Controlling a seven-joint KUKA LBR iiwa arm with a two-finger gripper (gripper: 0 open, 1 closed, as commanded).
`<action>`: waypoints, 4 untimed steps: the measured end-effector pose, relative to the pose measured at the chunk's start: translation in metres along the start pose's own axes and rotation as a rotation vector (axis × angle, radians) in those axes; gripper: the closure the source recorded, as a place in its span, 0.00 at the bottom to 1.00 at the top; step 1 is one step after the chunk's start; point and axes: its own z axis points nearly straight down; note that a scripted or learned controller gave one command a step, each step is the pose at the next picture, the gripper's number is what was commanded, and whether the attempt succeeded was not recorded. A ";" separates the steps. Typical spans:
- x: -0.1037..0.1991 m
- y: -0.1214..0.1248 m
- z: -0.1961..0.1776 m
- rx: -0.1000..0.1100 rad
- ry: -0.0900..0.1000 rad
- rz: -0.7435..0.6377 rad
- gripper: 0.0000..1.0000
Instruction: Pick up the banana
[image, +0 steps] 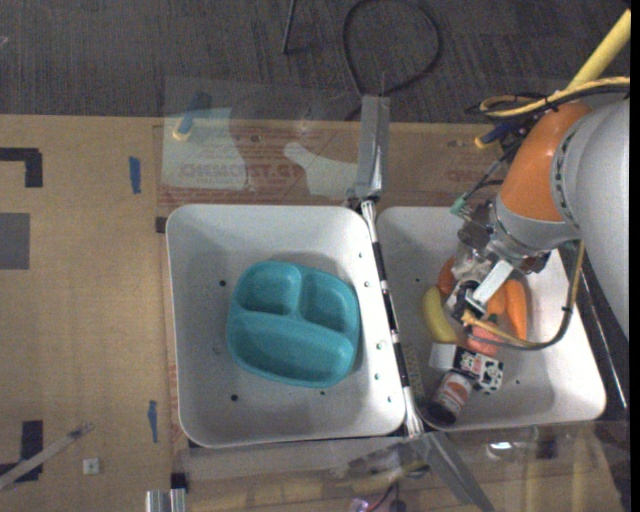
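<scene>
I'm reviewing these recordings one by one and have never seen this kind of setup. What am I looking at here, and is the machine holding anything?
One camera looks down at a slant on a bench with two shallow white bins. The grey robot arm with an orange band reaches in from the right; its end effector hangs low over the right bin. That bin holds a small yellow banana, an orange carrot-shaped toy and a small dark can, among other things. The left bin holds a teal divided plastic plate. The end effector is just beside the banana, but I cannot tell whether it grips anything.
</scene>
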 end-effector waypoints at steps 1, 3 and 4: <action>0.050 -0.030 -0.061 0.062 -0.020 -0.019 1.00; -0.020 -0.051 0.000 0.067 -0.012 -0.256 0.00; -0.029 -0.057 -0.044 0.063 -0.005 -0.471 0.00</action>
